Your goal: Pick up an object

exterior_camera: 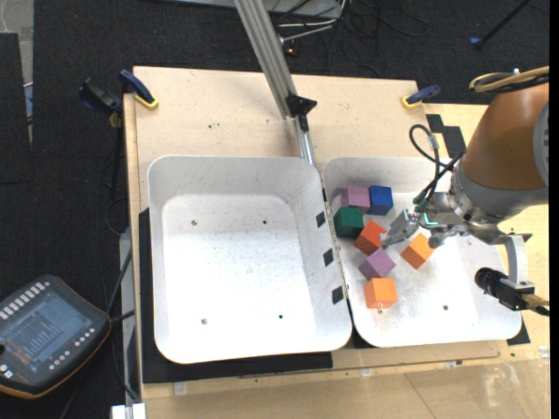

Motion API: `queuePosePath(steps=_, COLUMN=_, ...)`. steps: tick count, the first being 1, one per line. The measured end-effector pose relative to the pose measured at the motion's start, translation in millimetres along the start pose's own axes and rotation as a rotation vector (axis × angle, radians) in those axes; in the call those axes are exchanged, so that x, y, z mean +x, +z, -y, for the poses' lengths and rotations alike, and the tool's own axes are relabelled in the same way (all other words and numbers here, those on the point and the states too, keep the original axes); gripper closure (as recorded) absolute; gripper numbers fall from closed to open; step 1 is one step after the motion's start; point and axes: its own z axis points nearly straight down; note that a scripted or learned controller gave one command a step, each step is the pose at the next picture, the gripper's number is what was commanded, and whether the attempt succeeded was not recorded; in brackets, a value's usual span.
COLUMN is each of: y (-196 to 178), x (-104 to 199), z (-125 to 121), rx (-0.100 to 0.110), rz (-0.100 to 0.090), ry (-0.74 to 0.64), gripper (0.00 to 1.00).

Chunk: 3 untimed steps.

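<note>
Orange cube (417, 250) sits just right of the gripper (403, 231), purple cube (377, 264) just below-left; whether the gripper is open or closed, I cannot tell.

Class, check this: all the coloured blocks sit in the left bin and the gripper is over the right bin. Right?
One error: the camera view shows the coloured blocks in the right bin, not the left bin. The gripper is over the right bin, as stated.

robotics lab or test cell: industrial arm (511, 151) over a plywood counter (218, 103) held by clamps (138, 88), two white bins (236, 251), teach pendant (44, 334) on dark carpet floor, aluminium rail (266, 46) and loose cables (323, 7) behind.
</note>
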Motion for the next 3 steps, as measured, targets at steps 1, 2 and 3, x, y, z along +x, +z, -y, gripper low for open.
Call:
queuePosePath(steps=1, y=-1.7, x=-0.2, z=-0.8, rx=-0.004, rz=0.000, ry=0.002, gripper=0.00)
queuePosePath(steps=2, y=49.3, x=2.8, z=9.3, rx=0.001, rz=0.000, ry=0.003, gripper=0.00)
queuePosePath(steps=3, y=98.3, x=4.6, z=0.8, rx=0.001, rz=-0.001, ry=0.002, gripper=0.00)
